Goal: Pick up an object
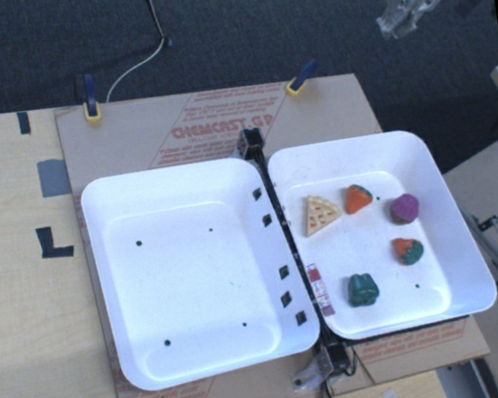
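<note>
Pincer hangs well above and clear of right bin, finger state indiscernible, nothing visibly held; all five objects lie unpicked, whole pick remaining.

Gripper: you see it up beyond the right bin's far corner.
Toys: all five below it, in that bin.
Left bin: lower left of it.

Robot body: pincer pale grey and translucent-looking, blurred, beneath a darker grey mounting block with light metallic edges. Finer markings not discernible.
</note>
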`<state>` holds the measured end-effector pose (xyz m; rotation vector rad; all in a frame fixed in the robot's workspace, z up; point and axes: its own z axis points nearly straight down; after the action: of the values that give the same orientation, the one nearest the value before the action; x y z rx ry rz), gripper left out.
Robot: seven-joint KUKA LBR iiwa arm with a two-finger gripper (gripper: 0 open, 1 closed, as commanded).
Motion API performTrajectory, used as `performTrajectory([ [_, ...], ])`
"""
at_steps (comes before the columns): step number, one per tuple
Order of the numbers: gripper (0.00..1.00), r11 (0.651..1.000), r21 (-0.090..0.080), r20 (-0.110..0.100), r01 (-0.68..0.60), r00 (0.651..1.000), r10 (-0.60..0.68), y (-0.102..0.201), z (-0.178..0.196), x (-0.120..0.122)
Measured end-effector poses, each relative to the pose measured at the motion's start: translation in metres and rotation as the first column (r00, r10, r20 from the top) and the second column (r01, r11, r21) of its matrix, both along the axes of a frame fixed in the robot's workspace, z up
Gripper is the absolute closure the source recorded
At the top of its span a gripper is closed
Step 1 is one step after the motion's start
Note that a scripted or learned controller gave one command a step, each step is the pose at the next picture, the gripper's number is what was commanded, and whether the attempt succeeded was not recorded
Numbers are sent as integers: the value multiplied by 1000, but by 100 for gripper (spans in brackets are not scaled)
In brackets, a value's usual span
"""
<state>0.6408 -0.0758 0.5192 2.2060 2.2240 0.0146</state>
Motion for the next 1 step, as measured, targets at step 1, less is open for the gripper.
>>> performTrajectory([
  [1, 100, 1000, 2, -18, -1, 1000, 1, 77, -50, 28],
])
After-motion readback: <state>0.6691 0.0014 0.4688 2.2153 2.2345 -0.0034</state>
